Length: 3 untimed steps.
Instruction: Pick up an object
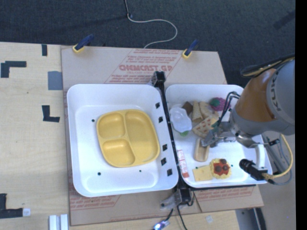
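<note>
Dark carpet lies beyond the desk (29,95), on which two white bins are set side by side over a cardboard sheet (144,66). A yellow divided plate (128,138) is seen in the left bin (76,128). Small toy foods are crowded in the right bin (240,178): a tan bread-like piece (201,151), a clear plastic item (181,120), a yellow slice with red dots (213,169). The pincer (214,137) is lowered just beside the tan piece; whether it is apart or together cannot be told. The tan piece is judged light, stiff and fairly smooth, best taken across its narrow middle, where slipping is less likely
</note>
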Available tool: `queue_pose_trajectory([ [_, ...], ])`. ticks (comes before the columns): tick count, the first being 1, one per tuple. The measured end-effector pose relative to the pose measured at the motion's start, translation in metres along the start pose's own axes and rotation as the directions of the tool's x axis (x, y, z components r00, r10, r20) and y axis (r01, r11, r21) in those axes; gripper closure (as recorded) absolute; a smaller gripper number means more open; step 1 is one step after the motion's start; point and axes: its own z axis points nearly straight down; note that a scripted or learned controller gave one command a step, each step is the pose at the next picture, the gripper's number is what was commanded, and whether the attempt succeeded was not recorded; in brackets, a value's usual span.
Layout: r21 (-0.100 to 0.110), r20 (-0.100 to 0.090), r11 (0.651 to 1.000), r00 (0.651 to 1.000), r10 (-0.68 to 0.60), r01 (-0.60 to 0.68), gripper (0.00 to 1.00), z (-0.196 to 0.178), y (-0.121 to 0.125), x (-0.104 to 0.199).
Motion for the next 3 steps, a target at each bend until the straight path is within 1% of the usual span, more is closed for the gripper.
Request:
queue_pose_trajectory([
  [1,0.002,0.006,1.0,1.0,0.0,0.0,1.0,-0.06,0.002,0.008],
  [2,0.001,0.007,1.0,1.0,0.001,-0.001,1.0,-0.122,-0.002,0.005],
  [3,0.007,0.005,1.0,1.0,0.001,-0.001,1.0,-0.125,-0.001,0.005],
])
